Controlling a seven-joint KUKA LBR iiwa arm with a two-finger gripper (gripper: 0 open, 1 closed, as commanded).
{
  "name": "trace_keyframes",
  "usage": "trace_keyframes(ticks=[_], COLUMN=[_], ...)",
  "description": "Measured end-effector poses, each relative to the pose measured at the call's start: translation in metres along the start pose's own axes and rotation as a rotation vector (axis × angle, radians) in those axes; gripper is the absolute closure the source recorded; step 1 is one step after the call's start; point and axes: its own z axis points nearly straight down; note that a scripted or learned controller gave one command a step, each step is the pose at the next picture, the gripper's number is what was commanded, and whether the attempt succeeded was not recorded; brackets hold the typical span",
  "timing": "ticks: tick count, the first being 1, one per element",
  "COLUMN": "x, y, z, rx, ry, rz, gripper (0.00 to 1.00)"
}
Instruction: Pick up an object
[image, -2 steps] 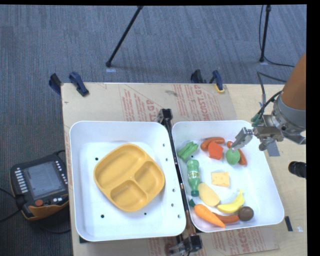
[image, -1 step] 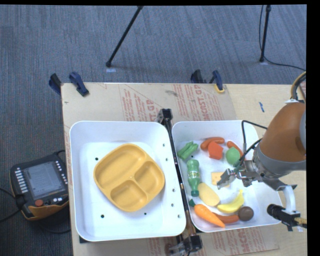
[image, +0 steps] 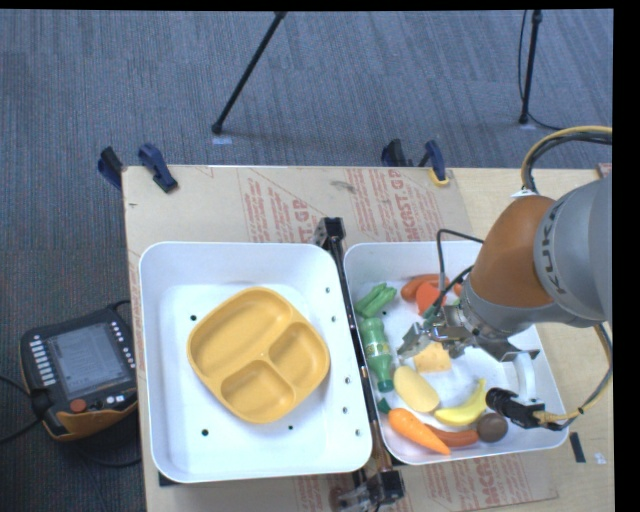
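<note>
My gripper (image: 425, 338) hangs low inside the right bin (image: 528, 368), among the toy foods. It is right above a yellow cheese wedge (image: 433, 359) and may be touching it. To its left lie a green bottle (image: 377, 346) and a green vegetable (image: 375, 299). An orange-red piece (image: 424, 290) lies just behind the gripper. In front of it are a pale yellow potato-like piece (image: 415, 389), a banana (image: 463, 408), a carrot (image: 417, 430) and a brown round piece (image: 490, 427).
The left bin (image: 165, 300) holds a yellow divided plate (image: 258, 353). A black divider (image: 345, 300) runs between the bins. The arm's orange band and grey body (image: 530, 265) cover the right bin's far right side. A pendant (image: 78, 370) sits off the bench at left.
</note>
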Motion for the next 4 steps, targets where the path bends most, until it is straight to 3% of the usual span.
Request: trace_keyframes(ticks=[1,2,3,4], x=[-0.004,0.067,0.029,0.024], y=[0.003,0.005,-0.053,-0.076], z=[-0.016,-0.256,-0.260,-0.312], rx=[-0.011,-0.008,-0.006,-0.010], ry=[-0.005,-0.003,-0.003,-0.004], rz=[0.008,-0.002,0.001,-0.002], gripper=[1.00,1.00,1.00,1.00])
